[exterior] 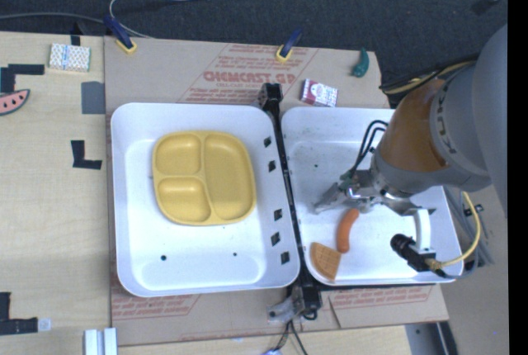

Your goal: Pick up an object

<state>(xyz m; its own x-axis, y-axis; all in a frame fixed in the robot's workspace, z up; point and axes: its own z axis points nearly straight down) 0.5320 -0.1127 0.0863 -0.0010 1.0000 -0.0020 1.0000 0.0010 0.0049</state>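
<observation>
Orange carrot-shaped piece, elongated with rounded ends, lying on the floor of the right bin, pointing toward the near wall. A tan waffle-textured wedge sits just beside its lower end, against the near rim. The end effector hovers at the carrot's upper end, fingers spread apart, gripping nothing. The floor toward the bin's far wall lies open. The left bin holds a yellow divided plate.

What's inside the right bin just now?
In the right bin: an orange carrot-like piece and a waffle-like wedge. The gripper and arm cover the bin's right part.
</observation>
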